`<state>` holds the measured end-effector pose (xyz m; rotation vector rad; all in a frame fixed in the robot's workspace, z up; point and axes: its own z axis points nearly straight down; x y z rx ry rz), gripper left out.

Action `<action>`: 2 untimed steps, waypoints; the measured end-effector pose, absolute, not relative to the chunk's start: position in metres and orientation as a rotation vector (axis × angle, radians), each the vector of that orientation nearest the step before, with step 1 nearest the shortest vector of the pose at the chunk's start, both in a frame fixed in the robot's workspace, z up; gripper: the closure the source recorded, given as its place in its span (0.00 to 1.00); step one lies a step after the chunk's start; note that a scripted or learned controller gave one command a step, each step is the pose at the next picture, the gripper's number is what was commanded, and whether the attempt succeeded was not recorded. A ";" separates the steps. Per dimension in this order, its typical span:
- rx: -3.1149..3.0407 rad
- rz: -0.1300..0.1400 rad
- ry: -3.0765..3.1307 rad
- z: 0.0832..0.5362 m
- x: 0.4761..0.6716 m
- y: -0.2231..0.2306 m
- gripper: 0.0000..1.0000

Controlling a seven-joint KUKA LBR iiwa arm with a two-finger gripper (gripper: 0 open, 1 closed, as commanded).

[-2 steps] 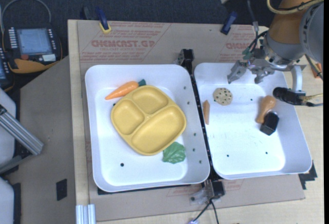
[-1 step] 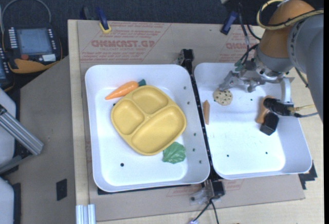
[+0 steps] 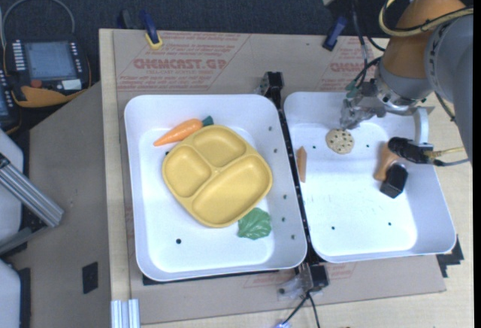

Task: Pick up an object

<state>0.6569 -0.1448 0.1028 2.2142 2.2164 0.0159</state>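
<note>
A crinkled green plastic lettuce leaf [image 3: 254, 223] lies at the near edge of a yellow three-part plastic plate [image 3: 216, 174] in the left white bin [image 3: 150, 214]. An orange toy carrot [image 3: 178, 132] rests against the plate's far-left rim. In the right white bin [image 3: 361, 225], a thin tan stick [image 3: 301, 163] lies along the left wall. A round chocolate-chip cookie [image 3: 340, 141] sits just under the gripper [image 3: 352, 117], whose spread cannot be told. Further right, an orange-brown chunk [image 3: 385, 159] touches a small black block [image 3: 393, 181].
</note>
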 end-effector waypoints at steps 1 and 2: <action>2.216 0.005 2.218 0.148 0.661 -0.150 1.00; 2.216 0.006 2.216 0.203 0.665 -0.160 1.00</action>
